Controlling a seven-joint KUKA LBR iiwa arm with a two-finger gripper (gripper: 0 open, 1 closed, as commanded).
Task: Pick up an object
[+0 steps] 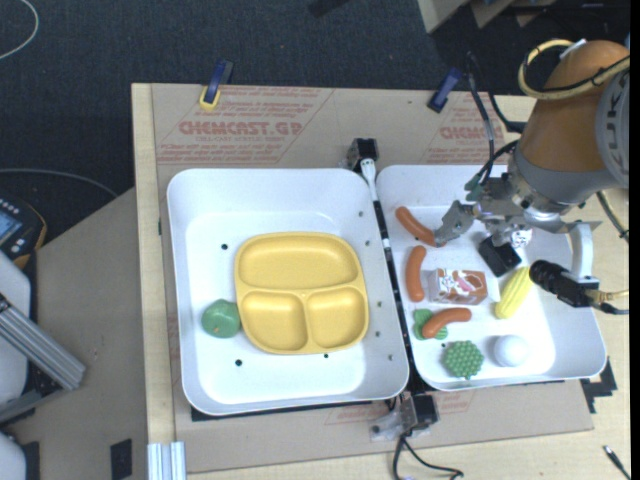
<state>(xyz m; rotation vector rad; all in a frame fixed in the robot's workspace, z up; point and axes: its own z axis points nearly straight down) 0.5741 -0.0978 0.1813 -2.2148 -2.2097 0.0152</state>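
Right-hand bin (585, 343), my gripper (477, 238) low over its far half. Fingers spread apart, nothing between them: one grey finger (453, 224), one dark finger (498, 254), bare bin floor in the gap.

Landmark: the snack packet (458, 285), mid-bin.
- My gripper sits just beyond the packet, on its far side.
- Upper sausage (414, 225): beyond the packet and to its view-left. Its nearer end lies just beside my grey fingertip; I cannot tell whether they touch.
- Second sausage (415, 273): upright in the view, just beside the packet's view-left edge.
- Third sausage (444, 320) and a green knobbly piece (462, 358): on the packet's near side.
- Corn cob (513, 291): just view-right of the packet, tilted. White ball (510, 350) nearer the camera than the cob.

Likely target: the upper sausage, closest to my fingers. It lies outside the gap, off the grey finger's outer side, not between the pair. Its long axis slants from far view-left down toward the packet, roughly in line with the line between my fingertips, I judge. So closing as I stand would catch nothing. I would need to shift away from the packet toward view-left and turn the wrist to straddle the sausage across its width.
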